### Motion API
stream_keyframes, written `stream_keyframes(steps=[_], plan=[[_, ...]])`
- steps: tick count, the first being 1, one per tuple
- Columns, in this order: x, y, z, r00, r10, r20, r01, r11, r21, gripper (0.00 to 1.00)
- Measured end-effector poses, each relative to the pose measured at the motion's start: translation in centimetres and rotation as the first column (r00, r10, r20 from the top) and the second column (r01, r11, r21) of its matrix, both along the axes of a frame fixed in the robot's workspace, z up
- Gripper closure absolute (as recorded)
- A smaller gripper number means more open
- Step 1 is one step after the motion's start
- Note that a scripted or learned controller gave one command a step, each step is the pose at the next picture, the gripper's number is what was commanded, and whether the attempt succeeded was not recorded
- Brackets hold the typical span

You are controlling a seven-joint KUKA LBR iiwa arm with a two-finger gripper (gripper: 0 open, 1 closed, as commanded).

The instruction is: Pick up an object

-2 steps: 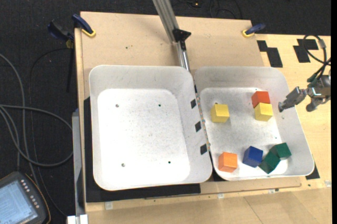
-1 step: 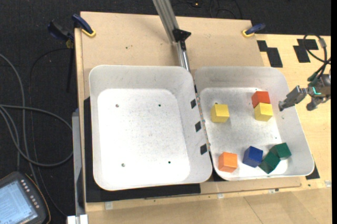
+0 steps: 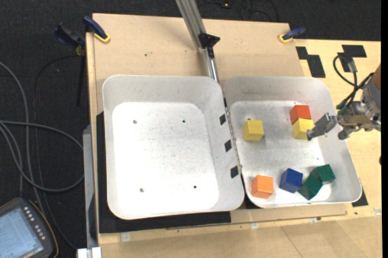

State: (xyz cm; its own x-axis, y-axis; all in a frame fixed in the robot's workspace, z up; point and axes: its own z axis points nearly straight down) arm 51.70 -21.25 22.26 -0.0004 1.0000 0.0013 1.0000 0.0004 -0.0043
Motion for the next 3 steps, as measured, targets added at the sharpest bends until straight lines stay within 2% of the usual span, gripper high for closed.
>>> stream_keyframes(steps=[1,2,3], plan=[[-0.3,0.0,-6.4,1.000,-0.001,-0.002,0.001,1.000,0.001,0.00],[0.3,0.6,-11.1,1.000,0.000,0.000,0.000,1.000,0.000,0.00],[0.4,0.4,-9.8,1.000,-0.001,0.006,0.001,1.000,-0.002,1.00]])
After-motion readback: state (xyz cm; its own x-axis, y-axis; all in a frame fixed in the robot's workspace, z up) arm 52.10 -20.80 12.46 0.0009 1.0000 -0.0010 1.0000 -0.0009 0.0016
